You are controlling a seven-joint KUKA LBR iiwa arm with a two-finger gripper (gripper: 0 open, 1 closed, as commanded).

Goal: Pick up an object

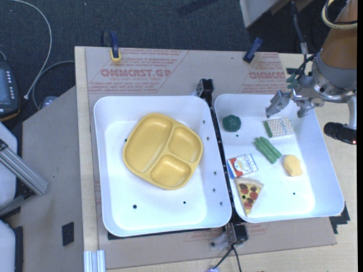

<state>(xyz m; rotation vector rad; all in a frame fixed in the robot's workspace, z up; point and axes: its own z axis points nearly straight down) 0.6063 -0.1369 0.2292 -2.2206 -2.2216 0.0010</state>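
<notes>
In the right bin point(317, 205) lie a dark green round piece point(231, 122), a white patterned square point(279, 127), a green bean-like piece point(267, 149), a yellow lump point(292, 165), a small red and white carton point(243, 164) and a pizza slice point(248, 192). My gripper point(290, 107) hangs over the bin's far right part, just above the patterned square. Its two fingers are spread apart with nothing between them.
The left bin point(113, 203) holds a yellow divided plate point(163, 150). A black clamp point(205, 87) sits at the far end of the seam between the bins. Cardboard lies under both bins. The arm comes in from the upper right.
</notes>
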